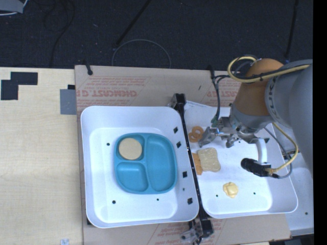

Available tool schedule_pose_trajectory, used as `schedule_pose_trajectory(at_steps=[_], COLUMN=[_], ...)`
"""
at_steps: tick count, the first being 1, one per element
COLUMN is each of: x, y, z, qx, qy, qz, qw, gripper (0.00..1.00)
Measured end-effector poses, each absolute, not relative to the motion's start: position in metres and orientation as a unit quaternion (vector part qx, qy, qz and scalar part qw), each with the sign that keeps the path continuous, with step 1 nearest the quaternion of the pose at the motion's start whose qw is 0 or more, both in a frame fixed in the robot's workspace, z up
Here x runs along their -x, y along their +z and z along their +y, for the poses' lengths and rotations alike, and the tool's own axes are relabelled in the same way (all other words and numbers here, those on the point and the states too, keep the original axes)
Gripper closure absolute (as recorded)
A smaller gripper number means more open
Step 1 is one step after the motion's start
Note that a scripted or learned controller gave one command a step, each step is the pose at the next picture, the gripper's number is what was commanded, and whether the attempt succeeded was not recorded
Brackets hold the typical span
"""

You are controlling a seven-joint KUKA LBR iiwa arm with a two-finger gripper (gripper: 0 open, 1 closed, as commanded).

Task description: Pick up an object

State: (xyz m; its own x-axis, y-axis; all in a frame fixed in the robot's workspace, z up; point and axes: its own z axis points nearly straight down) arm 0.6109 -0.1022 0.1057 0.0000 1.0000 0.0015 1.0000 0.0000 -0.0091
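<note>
My gripper [218,138] hangs over the upper left part of the right bin [276,198], open, with nothing between its fingers. A small brown pretzel [196,133] lies just left of the left fingertip. Below the gripper lies a pale square cracker [209,160], with a small orange piece [196,164] against its left edge. A yellow lump [231,189] rests near the bin's front.
The left bin [97,198] holds a blue divided plate [158,167] with a round tan biscuit [130,148] in its upper left compartment. A black divider [187,152] runs between the bins. The grey arm [286,96] covers the right bin's far right corner.
</note>
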Motion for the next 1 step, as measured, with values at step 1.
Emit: schedule_pose_trajectory(at_steps=[1], x=[-0.6101], y=[0.0861], z=[-0.1008], qx=[0.708], qy=[0.0018], qz=[-0.706], qw=[0.002], gripper=[0.0])
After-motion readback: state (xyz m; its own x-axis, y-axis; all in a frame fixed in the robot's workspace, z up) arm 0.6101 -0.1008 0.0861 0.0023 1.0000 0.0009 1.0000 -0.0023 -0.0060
